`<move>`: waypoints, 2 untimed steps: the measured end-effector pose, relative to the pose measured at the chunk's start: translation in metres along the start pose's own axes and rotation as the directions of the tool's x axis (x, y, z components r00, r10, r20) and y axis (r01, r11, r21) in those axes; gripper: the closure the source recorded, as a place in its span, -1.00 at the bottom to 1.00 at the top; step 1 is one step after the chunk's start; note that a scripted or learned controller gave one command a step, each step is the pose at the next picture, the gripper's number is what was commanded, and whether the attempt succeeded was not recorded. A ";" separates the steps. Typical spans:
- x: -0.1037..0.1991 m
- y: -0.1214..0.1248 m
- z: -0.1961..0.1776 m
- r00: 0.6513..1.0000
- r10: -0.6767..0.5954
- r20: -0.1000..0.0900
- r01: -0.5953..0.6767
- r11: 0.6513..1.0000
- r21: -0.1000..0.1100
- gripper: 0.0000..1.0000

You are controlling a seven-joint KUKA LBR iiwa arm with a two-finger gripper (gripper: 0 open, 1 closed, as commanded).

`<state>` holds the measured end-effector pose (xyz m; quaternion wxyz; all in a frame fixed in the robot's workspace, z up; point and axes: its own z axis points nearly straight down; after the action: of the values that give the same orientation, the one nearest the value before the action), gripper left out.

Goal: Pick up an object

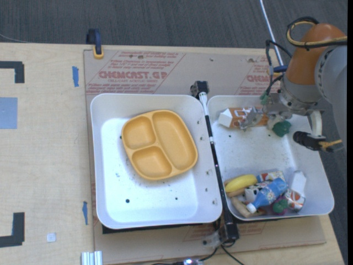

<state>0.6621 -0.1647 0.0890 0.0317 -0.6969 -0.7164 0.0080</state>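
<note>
My gripper [258, 117] is low over the far part of the right bin [314, 173], reaching in from the right. Its tip is against the right end of a small white and orange carton [230, 117] lying on its side near the bin's far left corner. A green round object [282, 128] lies just right of the gripper, partly under the wrist. Whether the carton is gripped cannot be made out.
A pile sits at the right bin's near edge: a yellow banana [241, 184], a blue packet [269, 192], a white and red carton [297, 189] and other small items. The left bin [107, 203] holds a yellow divided plate [159, 144].
</note>
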 end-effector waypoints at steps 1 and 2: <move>0.000 0.000 0.000 1.000 0.000 0.000 0.000 1.000 0.000 -1.00; 0.000 0.000 0.000 1.000 0.000 -0.001 0.000 1.000 0.000 -1.00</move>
<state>0.6623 -0.1651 0.0890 0.0318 -0.6969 -0.7165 0.0077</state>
